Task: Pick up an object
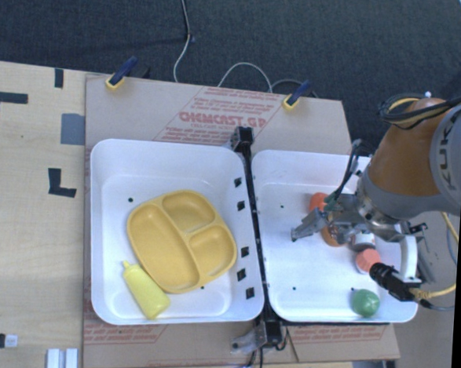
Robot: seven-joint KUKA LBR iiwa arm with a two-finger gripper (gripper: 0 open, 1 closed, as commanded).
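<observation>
Arm: grey with an orange band, enters from 3 o'clock and hangs over the right bin (285, 297).
Gripper (310, 226): low over the right bin's middle, dark fingers pointing toward 9 o'clock — whether they are spread or closed, cannot tell; nothing visible between them.
Orange objects: small, rounded, bright orange — one (317, 201) at 12 o'clock of the gripper, just beside it; one (333, 235) partly hidden under the wrist hardware; one (367, 261), paler orange-red, at 4 o'clock of the gripper.
Green ball (365, 303): round, matte green, near the right bin's corner at 5 o'clock, well apart from the gripper.
Left bin (106, 163): holds a yellow divided plate (181, 239) with three compartments, tilted diagonally in the bin's middle.
Yellow bottle (144, 288): lies on its side at 7 o'clock of the plate, touching its edge; nozzle end toward 11 o'clock.
Bench: both bins sit on a cardboard sheet (219, 116) held by two yellow-and-blue clamps (122, 72) at 12 o'clock.
</observation>
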